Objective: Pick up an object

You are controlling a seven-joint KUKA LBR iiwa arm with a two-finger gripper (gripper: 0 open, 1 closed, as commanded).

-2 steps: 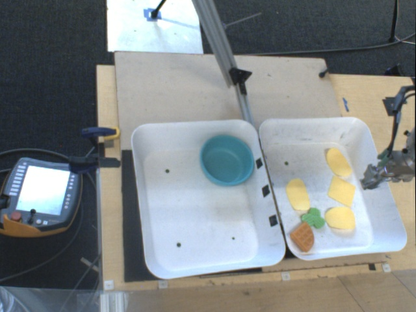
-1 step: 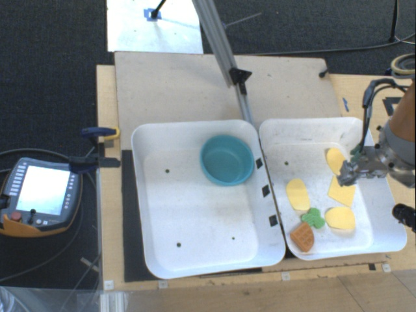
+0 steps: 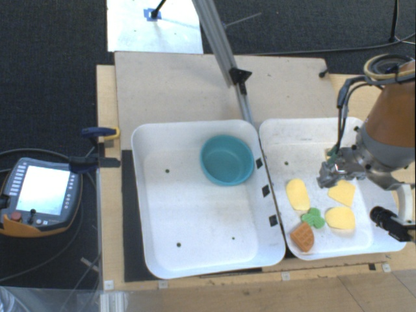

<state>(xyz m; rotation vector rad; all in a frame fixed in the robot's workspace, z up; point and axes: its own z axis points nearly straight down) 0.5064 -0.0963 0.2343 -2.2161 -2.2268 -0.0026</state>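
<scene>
The pincer hovers low in the right bin, its grip state unreadable. The nearest yellow piece lies just beside it, toward the bin's front.

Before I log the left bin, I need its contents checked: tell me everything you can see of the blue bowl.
The blue bowl is a round, teal-blue bowl that looks like smooth plastic, with a plain rim and no visible markings. It sits upright, open side up, and nothing can be seen inside it. It rests on the floor of the left bin, in the far right corner, close to the wall shared with the right bin. Nothing else touches it; the end effector is over the right bin, well away from it.
</scene>
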